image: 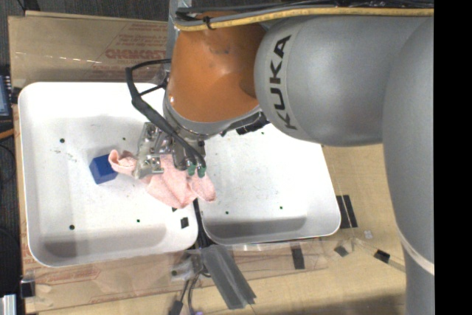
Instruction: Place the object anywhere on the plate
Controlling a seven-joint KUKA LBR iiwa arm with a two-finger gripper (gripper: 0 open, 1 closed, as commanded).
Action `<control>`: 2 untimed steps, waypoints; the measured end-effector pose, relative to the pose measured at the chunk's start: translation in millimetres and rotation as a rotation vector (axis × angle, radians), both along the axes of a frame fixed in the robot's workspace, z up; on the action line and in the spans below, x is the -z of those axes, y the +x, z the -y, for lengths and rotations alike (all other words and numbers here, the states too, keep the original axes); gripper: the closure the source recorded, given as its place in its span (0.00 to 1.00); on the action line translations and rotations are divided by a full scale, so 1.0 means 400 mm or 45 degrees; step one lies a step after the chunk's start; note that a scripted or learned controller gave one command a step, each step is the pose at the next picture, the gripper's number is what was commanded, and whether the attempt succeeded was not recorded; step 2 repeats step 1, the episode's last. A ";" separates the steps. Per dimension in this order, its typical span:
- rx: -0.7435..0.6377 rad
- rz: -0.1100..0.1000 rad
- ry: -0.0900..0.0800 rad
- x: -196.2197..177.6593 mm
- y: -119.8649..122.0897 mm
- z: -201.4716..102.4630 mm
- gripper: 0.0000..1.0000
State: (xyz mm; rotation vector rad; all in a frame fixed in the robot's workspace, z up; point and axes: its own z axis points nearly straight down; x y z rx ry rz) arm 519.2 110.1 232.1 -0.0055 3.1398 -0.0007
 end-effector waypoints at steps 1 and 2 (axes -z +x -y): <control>-0.001 0.000 0.000 0.000 0.000 -0.001 0.00; -0.001 0.000 0.000 0.000 0.000 -0.001 0.00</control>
